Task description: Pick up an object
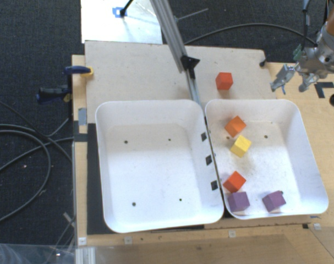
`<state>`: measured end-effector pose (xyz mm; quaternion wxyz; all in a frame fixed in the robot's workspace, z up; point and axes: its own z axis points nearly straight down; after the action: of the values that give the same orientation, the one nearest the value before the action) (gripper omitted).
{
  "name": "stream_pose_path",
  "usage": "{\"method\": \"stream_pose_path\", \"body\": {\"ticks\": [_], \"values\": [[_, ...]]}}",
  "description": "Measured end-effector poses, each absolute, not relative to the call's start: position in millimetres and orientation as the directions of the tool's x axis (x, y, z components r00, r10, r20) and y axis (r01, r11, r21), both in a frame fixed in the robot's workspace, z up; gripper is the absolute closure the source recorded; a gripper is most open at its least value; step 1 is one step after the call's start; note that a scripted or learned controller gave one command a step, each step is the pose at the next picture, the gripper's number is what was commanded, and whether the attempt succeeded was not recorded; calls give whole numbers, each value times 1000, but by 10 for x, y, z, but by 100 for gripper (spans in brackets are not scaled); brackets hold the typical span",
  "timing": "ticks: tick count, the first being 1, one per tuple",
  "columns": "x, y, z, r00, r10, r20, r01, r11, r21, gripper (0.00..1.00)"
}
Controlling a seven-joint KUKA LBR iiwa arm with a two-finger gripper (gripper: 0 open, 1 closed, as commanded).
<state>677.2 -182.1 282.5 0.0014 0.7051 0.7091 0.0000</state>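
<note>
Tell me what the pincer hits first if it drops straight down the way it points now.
Probably the bare bench, just beyond the far rim of the right bin. The pincer hangs open above that spot; no cube sits under it, though depth is hard to judge.

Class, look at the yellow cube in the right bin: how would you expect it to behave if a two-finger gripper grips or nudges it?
The yellow cube looks rigid, so it probably keeps its shape when gripped. Its flat faces suggest it slides rather than rolls. It sits close beside an orange cube, so a push may bump that one.
</note>
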Motion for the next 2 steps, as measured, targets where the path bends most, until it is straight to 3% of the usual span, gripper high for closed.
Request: {"method": "stream_pose_path", "body": {"ticks": [1,2], "values": [[6381,-1603,1738,-2,1000,2,1000,2,-6,0],[6861,-1059,889,-8,1000,2,1000,8,-9,0]]}}
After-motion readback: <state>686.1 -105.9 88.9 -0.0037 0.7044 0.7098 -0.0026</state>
